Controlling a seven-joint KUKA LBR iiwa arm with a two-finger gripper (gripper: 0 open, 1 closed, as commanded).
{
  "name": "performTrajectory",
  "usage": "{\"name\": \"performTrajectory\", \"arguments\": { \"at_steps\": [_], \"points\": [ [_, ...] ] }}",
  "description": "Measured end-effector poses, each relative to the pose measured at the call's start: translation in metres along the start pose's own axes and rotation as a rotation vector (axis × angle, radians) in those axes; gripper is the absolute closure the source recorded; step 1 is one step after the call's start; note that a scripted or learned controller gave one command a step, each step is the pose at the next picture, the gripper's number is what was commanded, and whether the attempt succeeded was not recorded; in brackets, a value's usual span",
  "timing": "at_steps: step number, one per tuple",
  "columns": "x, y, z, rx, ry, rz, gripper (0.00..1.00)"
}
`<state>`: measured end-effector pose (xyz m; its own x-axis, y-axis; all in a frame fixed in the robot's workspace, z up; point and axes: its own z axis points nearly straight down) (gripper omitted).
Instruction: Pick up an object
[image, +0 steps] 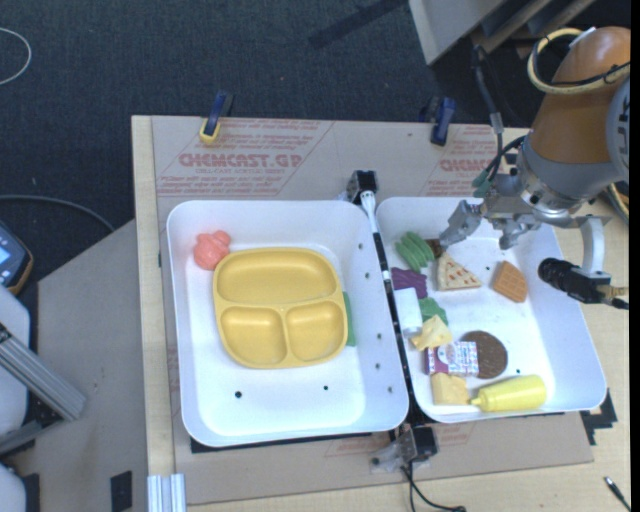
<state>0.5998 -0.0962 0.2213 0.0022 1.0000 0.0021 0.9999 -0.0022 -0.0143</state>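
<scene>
With spread, empty fingers the gripper (487, 229) hovers at the frame's upper right over the right bin (575, 345), apparently approaching; next it must descend onto the toast wedge (458, 274).

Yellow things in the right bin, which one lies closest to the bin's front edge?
The mustard bottle, lying on its side along the front wall; the yellow block beside it sits slightly farther in.

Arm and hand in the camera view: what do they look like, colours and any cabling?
The arm is grey with an orange band above the wrist. Its hand is grey metal with two splayed fingers. Dark cables run down beside the wrist, and a yellowish loop curls near the orange band.
</scene>
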Motion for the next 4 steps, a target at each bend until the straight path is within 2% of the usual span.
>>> {"name": "performTrajectory", "arguments": {
  "at_steps": [1,3,4],
  "points": [
    [0.0,0.003,-0.007,-0.013,-0.001,-0.002,0.0],
    [0.005,-0.015,0.099,-0.005,0.0,-0.001,0.0],
    [0.005,-0.014,0.137,-0.013,-0.001,-0.001,0.0]
  ]
}}
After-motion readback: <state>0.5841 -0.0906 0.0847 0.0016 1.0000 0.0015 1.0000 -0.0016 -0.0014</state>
